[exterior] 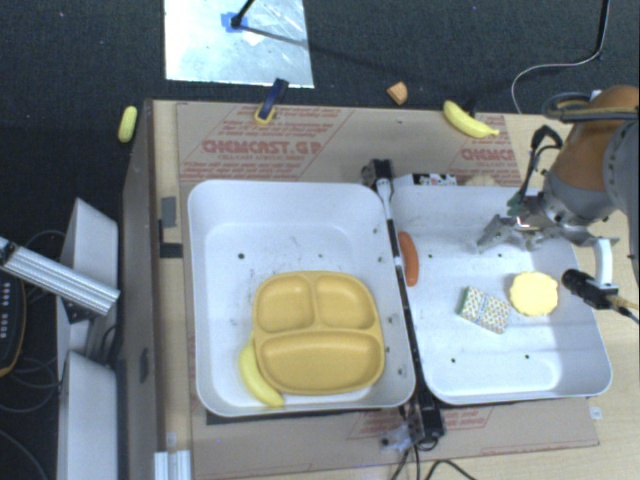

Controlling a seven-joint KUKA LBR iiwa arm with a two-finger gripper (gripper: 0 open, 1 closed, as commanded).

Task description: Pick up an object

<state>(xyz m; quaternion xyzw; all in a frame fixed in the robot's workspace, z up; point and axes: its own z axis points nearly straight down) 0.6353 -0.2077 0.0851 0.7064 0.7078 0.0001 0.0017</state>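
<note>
End effector point(508, 230) fingers spread, empty, above right bin point(450, 368); yellow disc point(534, 293), patterned block point(486, 309) nearby, orange sausage point(408, 257) apart.

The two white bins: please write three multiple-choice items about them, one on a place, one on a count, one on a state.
1. Where does the orange sausage lie?
A. right bin, by the divider
B. on the yellow tray
C. on the floor

2. How many compartments has the yellow tray?
A. two
B. three
C. five

3. How does the gripper stand?
A. grips the patterned block
B. above the right bin, apart from the things
C. over the left bin

Answers: 1 A, it lies against the right bin's left wall; 2 B, two small, one large; 3 B, the patterned block and yellow disc lie apart from it.
</note>
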